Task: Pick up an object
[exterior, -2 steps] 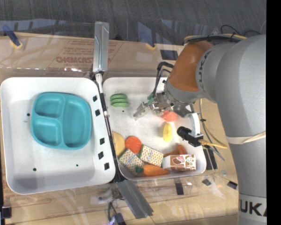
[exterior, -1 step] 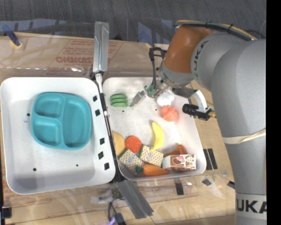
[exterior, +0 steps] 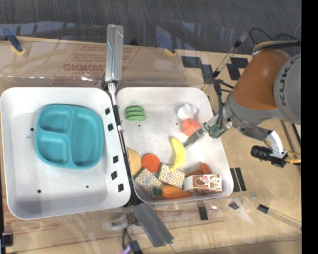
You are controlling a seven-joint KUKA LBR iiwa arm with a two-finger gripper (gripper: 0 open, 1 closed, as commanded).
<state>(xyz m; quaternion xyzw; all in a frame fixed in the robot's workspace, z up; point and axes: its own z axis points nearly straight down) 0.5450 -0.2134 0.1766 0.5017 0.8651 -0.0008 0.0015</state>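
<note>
The right bin [exterior: 153, 97] holds a pile of toy food. A yellow banana [exterior: 177, 151] lies near its middle, with a salmon-coloured piece [exterior: 190, 126] and a white lump [exterior: 186, 110] just behind it. My gripper [exterior: 193, 137] reaches in from the right and hangs low between the salmon piece and the banana's upper end. I see nothing held in it. A green ribbed piece [exterior: 134, 112] lies at the back left of this bin.
Along the right bin's front edge sit an orange ball [exterior: 151, 162], a yellow slice [exterior: 133, 162], two patterned boxes [exterior: 171, 176], a carrot [exterior: 172, 193] and a printed carton [exterior: 203, 182]. The left bin [exterior: 21, 194] holds a teal divided plate [exterior: 70, 135].
</note>
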